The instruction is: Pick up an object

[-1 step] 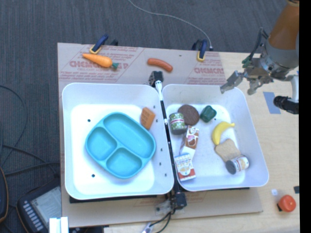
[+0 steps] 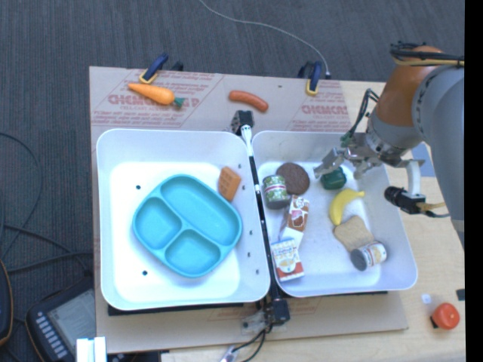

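My gripper (image 2: 346, 162) hangs over the upper part of the right bin (image 2: 400, 274), open, with nothing between its fingers. A small dark green object (image 2: 333, 179) lies just below its left finger. Near it are a yellow banana (image 2: 344, 205), a brown round cookie (image 2: 293, 178), a green jar (image 2: 275, 191), a slice of bread (image 2: 352, 232), a small can (image 2: 369, 256) and two little cartons (image 2: 298, 216) (image 2: 287, 259). The left bin (image 2: 113, 277) holds a blue divided plate (image 2: 187, 225) and an orange cracker (image 2: 229, 182).
A carrot (image 2: 155, 94) and a sausage (image 2: 249, 100) lie on the board behind the bins. Clamps (image 2: 313, 78) hold the board's far edge. A black bracket (image 2: 243, 121) sits at the ridge between the bins. An orange knob (image 2: 445, 317) rests on the bench at the lower right.
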Robot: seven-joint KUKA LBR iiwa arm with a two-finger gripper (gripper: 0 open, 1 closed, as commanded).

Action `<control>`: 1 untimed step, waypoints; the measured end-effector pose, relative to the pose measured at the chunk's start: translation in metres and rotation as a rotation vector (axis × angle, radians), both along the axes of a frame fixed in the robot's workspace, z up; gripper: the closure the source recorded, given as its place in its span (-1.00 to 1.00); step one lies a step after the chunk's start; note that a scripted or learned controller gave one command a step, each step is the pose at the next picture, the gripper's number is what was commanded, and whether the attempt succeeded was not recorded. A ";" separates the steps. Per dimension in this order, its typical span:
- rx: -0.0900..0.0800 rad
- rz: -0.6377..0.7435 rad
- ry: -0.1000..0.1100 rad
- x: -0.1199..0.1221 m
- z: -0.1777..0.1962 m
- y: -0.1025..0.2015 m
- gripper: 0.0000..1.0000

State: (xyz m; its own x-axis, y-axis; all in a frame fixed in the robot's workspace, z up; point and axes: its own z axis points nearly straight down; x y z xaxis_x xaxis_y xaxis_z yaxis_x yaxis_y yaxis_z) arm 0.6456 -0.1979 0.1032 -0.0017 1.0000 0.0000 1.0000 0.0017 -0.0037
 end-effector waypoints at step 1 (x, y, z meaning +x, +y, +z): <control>-0.003 0.001 -0.003 0.001 0.011 0.000 1.00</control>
State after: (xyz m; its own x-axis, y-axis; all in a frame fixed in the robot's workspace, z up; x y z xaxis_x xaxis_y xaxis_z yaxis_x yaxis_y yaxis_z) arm 0.6467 -0.1982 0.1145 -0.0026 1.0000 -0.0030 1.0000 0.0026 -0.0005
